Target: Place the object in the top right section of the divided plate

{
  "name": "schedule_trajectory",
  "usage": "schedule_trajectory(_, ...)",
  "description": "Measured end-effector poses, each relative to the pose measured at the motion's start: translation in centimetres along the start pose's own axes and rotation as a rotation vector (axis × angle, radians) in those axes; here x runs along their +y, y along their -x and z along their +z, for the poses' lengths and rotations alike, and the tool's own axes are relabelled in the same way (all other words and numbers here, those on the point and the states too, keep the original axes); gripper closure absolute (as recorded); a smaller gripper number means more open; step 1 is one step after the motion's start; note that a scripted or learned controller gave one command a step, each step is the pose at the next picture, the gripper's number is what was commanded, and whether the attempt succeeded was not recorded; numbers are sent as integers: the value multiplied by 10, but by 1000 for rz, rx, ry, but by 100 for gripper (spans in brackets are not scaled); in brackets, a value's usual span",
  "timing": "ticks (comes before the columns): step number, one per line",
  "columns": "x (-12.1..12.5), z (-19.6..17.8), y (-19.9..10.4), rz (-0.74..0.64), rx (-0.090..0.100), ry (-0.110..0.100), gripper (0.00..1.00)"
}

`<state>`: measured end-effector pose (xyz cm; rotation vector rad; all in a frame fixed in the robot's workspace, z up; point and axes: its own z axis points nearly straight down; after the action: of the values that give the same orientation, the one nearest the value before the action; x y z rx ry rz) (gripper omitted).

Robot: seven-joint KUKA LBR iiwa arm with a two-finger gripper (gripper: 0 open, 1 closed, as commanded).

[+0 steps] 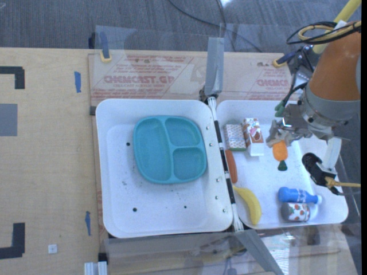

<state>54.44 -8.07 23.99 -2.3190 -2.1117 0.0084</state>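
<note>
One carrot (279, 152), probably the task's thing, lay in the right-hand bin (268, 183) just under the jaws, long axis running away from them, plate (155, 149) well leftward; jaws' spread indeterminable.

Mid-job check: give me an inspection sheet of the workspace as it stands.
Surface: left bin and right bin, both white, on a wooden bench.
Job's things: teal divided plate in left bin, nothing on it; carrot in right bin, under the hand.
Clutter: right bin holds patterned box, carton, sausage, banana, blue bottle, can.
Grippers: hand low over right bin, at the carrot; grip unclear.
Cables: yellow and black cables by the arm; dark cable on floor.
Surroundings: grey carpet, cardboard sheet, blue tape.
</note>
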Motion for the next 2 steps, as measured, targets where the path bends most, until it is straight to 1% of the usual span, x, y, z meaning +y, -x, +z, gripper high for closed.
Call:
schedule_trajectory(1,4,58,-80,-25,0,-2,100)
schedule_trajectory(2,-3,58,-154,1,0,0,100)
